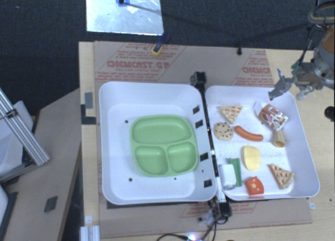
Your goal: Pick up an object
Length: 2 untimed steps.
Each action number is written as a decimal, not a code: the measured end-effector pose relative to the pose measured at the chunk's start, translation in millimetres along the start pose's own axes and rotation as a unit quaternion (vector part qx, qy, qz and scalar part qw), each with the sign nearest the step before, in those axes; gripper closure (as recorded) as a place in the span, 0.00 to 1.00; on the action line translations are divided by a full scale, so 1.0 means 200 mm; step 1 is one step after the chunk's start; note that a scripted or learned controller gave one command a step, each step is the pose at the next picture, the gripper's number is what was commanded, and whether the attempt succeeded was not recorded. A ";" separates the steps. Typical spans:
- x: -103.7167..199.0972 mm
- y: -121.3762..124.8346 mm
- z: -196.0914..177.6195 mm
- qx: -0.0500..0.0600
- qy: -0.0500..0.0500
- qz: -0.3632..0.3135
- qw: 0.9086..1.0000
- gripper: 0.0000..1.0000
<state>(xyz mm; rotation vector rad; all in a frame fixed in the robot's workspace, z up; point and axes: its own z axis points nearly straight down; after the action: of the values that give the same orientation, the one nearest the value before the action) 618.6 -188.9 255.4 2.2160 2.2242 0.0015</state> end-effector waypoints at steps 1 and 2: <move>-0.02 0.02 0.30 0.001 0.000 0.001 1.000 0.00; -0.01 0.02 0.51 0.001 0.000 0.001 1.000 0.00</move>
<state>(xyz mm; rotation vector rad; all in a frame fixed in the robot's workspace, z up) 623.2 -191.1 154.3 2.2196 2.2230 -0.0003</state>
